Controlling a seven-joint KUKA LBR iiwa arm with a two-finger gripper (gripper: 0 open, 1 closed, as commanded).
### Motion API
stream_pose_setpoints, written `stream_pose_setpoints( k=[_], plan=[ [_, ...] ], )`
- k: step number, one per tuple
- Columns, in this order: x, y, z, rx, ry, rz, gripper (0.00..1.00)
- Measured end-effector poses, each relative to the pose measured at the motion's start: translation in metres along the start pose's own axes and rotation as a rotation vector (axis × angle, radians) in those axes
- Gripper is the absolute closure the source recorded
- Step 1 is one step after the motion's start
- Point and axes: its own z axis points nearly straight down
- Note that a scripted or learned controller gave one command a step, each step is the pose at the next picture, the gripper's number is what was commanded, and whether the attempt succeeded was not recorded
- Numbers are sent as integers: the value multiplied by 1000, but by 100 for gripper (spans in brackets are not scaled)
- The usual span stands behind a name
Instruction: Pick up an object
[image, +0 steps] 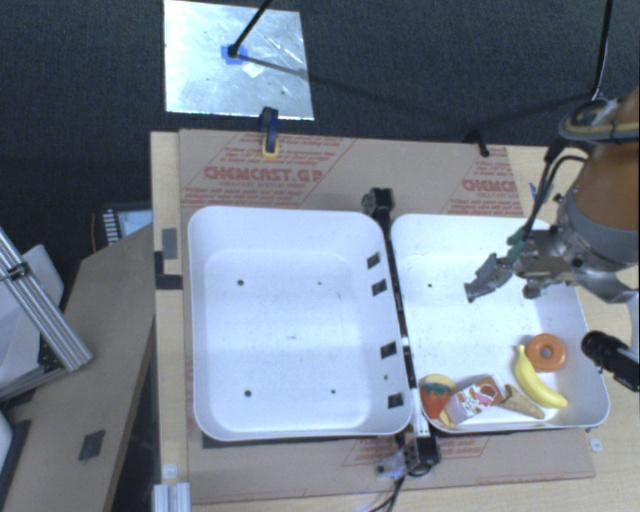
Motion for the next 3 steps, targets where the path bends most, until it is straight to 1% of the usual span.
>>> stream_pose_setpoints(
  k=[1,2,3],
  plan=[
    [73,1,-102,1,2,-1,0],
    [119,2,-168,6,2,0,0],
    [175,2,-208,10,2,0,0]
  ],
)
